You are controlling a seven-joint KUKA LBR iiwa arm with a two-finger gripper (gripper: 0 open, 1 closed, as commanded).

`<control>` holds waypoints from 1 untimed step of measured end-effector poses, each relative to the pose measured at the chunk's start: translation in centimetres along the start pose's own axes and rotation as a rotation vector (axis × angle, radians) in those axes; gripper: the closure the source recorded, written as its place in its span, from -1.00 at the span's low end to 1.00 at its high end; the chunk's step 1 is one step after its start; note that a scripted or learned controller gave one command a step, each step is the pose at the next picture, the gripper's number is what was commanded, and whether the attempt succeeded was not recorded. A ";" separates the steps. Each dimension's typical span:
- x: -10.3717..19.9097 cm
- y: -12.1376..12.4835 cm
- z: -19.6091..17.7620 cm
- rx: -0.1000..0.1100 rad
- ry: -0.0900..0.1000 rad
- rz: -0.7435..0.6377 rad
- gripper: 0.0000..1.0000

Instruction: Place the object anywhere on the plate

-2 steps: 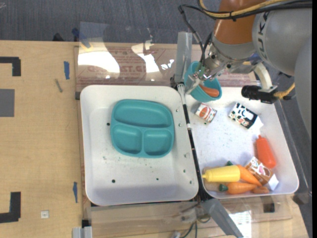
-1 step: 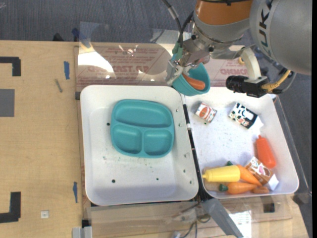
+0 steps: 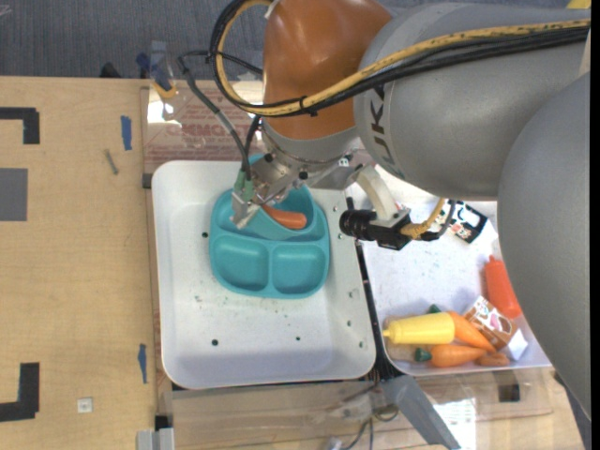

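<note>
My grey arm [image 3: 469, 92] looms nearest, and below it my end effector [image 3: 251, 198], whose grip I cannot tell, hovers over the teal plate [image 3: 272, 270] in the left bin [image 3: 178, 298], where the orange object [image 3: 286, 218] seemingly rests in the plate's far compartment, so placement looks nearly complete.

A yellow bottle [image 3: 424, 328], carrots [image 3: 457, 354] and a small packet [image 3: 488, 319] lie clustered in the right bin [image 3: 427, 270].
</note>
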State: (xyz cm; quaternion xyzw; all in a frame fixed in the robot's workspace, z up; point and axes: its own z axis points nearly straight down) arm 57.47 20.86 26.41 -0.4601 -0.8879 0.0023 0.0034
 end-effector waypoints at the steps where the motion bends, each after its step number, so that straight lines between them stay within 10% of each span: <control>1: -0.3 0.1 -0.4 -0.007 -0.003 0.003 -1.00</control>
